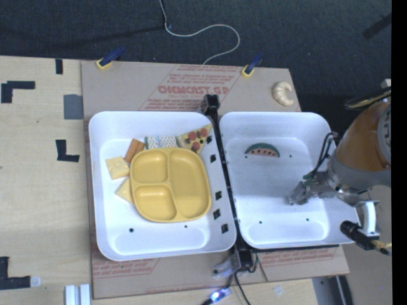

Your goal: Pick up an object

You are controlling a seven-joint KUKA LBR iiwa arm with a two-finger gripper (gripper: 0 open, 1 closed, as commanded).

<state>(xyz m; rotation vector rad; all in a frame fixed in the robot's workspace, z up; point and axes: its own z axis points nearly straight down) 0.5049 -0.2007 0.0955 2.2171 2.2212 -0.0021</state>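
While cardboard (191,89) lettering reads roughly "CHEMCAST GP", watermelon slice (262,150) lies in right bin (280,122); hand (297,197) low nearby, apart, grip state unclear, arm's bulk covering bin's right wall.

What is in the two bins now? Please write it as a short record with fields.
left bin: yellow divided plate, with small flat food toys partly under its upper and left edges
right bin: watermelon slice toy near the far wall
gripper: low inside the right bin, near its right side, apart from the watermelon slice toy
outside the bins: pale shell-like piece on the cardboard
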